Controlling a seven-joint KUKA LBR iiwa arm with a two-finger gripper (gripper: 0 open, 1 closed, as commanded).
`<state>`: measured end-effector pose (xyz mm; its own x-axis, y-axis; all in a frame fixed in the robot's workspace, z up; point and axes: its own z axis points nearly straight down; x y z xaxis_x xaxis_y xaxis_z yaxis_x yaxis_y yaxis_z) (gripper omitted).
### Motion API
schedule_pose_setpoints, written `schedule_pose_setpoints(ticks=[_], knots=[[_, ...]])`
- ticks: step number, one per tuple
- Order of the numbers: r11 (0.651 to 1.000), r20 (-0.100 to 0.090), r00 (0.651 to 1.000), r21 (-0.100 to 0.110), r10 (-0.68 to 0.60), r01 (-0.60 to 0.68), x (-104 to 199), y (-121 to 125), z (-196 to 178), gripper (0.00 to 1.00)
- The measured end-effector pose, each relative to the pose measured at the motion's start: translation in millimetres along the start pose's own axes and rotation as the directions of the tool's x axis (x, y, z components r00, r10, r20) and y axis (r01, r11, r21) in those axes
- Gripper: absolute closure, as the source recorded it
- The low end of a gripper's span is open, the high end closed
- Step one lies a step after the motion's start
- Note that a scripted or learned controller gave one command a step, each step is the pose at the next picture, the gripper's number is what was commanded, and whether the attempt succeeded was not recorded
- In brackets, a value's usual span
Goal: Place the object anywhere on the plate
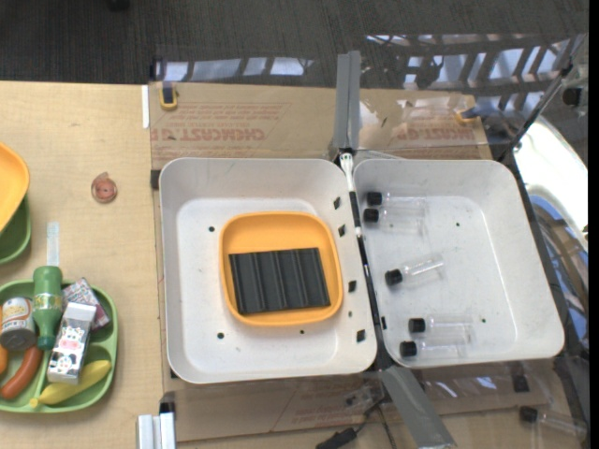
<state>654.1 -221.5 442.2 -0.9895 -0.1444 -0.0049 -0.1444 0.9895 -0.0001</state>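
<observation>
An orange plate with rounded corners sits in the middle of the left white bin. A black ridged rectangular object lies flat on the plate, covering most of its lower half. Its right edge runs close to the plate's right rim. In the right white bin lie several clear vials with black caps, among them one near the bin's middle and one near the front.
On the wooden table to the left stand a green plate of toy food, part of an orange dish and a small pink round item. Brown cardboard lies behind the bins. A metal frame stands at the back right.
</observation>
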Motion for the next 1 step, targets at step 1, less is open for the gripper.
schedule_pose_setpoints(ticks=[1], knots=[[0.957,0.0,0.957,-0.001,-0.291,0.291,-5.9,-0.8,0.4,1.0]])
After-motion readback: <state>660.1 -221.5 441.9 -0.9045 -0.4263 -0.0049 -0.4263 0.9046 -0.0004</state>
